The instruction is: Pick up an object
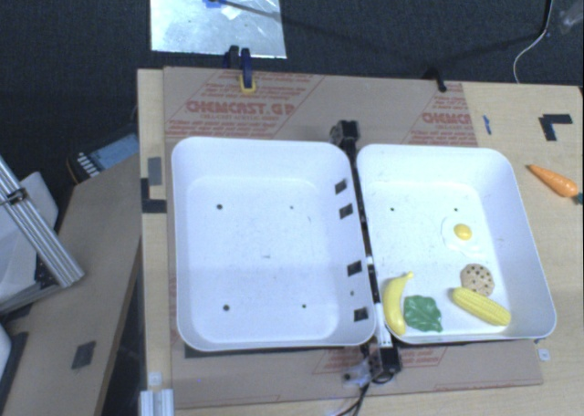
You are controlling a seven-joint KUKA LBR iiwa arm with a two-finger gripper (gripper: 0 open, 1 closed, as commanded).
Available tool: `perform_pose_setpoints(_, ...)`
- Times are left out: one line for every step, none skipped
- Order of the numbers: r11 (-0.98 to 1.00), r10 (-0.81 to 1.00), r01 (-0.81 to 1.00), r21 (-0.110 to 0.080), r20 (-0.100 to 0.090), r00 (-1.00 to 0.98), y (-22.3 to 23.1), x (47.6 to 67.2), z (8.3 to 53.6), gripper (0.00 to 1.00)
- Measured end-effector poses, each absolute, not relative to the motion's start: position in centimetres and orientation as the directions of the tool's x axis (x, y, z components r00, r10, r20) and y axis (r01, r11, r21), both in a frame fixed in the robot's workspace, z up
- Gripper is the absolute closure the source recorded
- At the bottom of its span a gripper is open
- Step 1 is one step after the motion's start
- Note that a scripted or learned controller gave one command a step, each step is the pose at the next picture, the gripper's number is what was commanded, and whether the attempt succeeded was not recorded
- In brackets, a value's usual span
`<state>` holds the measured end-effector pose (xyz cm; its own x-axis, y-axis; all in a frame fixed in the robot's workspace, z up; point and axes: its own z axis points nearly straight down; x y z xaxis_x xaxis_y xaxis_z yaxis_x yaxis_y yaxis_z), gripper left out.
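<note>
The right bin (497, 172) holds several small toy foods near its front. A fried egg (462, 233) lies toward the right side. Just below it sits a round brown cookie (475, 277). A yellow corn cob (481, 306) lies slanted at the front right. A yellow banana (395, 303) curves along the bin's left wall, with a green leafy piece (422, 313) touching its right side.
The left bin (196, 163) sits beside the right one, joined by black clips. An orange carrot (554, 180) lies on the bench outside the right bin. A metal plate (217, 4) lies at the back; an aluminium rail (35, 232) stands at far left.
</note>
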<state>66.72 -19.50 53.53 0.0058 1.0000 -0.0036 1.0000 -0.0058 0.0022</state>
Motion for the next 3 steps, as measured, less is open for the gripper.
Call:
perform_pose_setpoints(0.000, 1.000, 1.000, 0.004, -0.003, 0.000, -20.7, 66.8, 53.6, 0.00)
perform_pose_setpoints(0.007, 1.000, 1.000, 0.007, -0.004, -0.007, -20.5, 66.9, 54.8, 1.00)
perform_pose_setpoints(0.011, 1.000, 1.000, 0.010, -0.006, -0.011, -20.5, 66.9, 55.9, 1.00)
